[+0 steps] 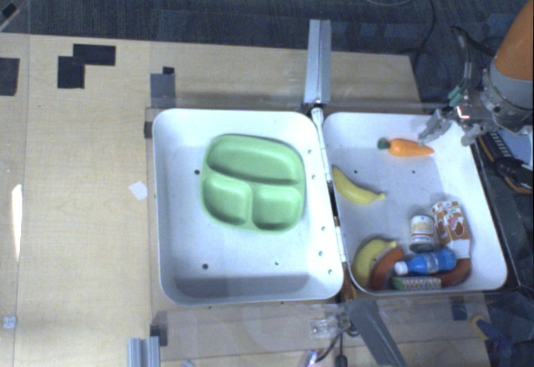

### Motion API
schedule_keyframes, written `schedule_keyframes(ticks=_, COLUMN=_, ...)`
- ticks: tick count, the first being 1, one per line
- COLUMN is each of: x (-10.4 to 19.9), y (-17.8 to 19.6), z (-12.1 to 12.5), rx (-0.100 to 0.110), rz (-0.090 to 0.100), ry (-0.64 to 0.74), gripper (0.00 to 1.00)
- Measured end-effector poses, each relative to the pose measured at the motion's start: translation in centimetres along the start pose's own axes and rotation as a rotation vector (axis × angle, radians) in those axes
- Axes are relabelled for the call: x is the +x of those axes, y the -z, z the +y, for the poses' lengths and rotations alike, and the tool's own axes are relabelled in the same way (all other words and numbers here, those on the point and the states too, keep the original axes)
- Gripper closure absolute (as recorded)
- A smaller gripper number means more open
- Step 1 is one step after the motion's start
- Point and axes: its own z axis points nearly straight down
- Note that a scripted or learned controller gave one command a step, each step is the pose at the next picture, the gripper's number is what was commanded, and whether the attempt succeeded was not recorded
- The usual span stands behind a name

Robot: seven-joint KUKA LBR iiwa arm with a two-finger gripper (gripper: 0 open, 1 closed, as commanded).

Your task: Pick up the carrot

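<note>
Carrot (406, 148) is lying in the right bin (492, 261) near its far wall, long axis running left-right, green end pointing left. Gripper (453, 122) is hovering just right of it and slightly beyond, fingers (434, 125) spread open, gripping nothing.

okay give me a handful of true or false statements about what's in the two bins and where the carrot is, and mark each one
1. The carrot lies in the right bin, near its far edge. True.
2. The green tray sits in the right bin. False: it sits in the left bin.
3. The gripper holds the carrot between its fingers. False: the carrot lies on the bin floor, to the camera's left of the gripper.
4. A lone banana lies near the divider between the bins. True.
5. The blue bottle stands beside the carrot. False: it lies at the near end of the bin, among other items.
</note>
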Motion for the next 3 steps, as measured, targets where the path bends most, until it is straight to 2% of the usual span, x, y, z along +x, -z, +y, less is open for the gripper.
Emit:
schedule_keyframes(ticks=1, x=-0.1, y=-10.7, z=3.1, rx=0.015, rz=0.011, ry=0.311, gripper=0.00)
schedule_keyframes(ticks=2, x=0.0, y=-9.4, z=3.7, rx=-0.006, rz=-0.001, ry=0.318, gripper=1.00)
schedule_keyframes(ticks=3, x=6.8, y=-0.1, z=3.5, rx=-0.004, rz=-0.001, ry=0.316, gripper=1.00)
